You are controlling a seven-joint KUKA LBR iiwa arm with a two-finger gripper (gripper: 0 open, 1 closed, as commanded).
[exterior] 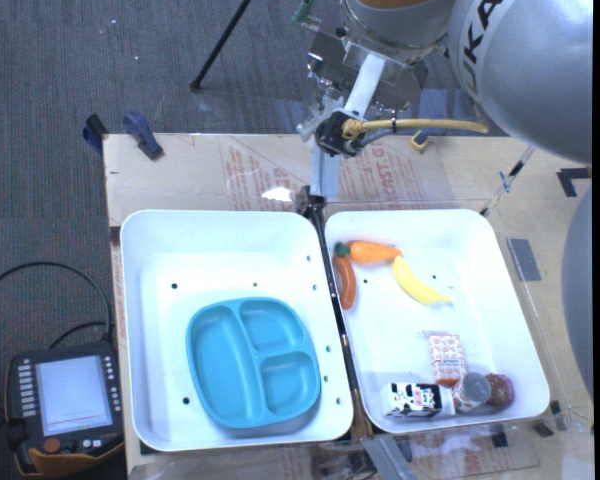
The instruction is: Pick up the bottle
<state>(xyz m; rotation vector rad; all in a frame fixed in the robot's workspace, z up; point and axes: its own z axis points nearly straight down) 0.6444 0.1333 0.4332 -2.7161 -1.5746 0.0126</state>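
Bottle (472, 392) lies beside a cow-print carton (415, 399) in the right bin (470, 253); the gripper's (312, 198) opening cannot be told.

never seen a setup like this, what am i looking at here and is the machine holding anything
One camera above the bench looks down at a slant. The big grey thing at top right is a robot arm; its tool hangs over the far rim where two white bins meet. The left bin holds a blue plate. The right bin holds a carrot, sausage, banana, a red carton, a black-and-white carton and, in the near corner, what looks like the bottle. It lies far from the tool, so it isn't held.
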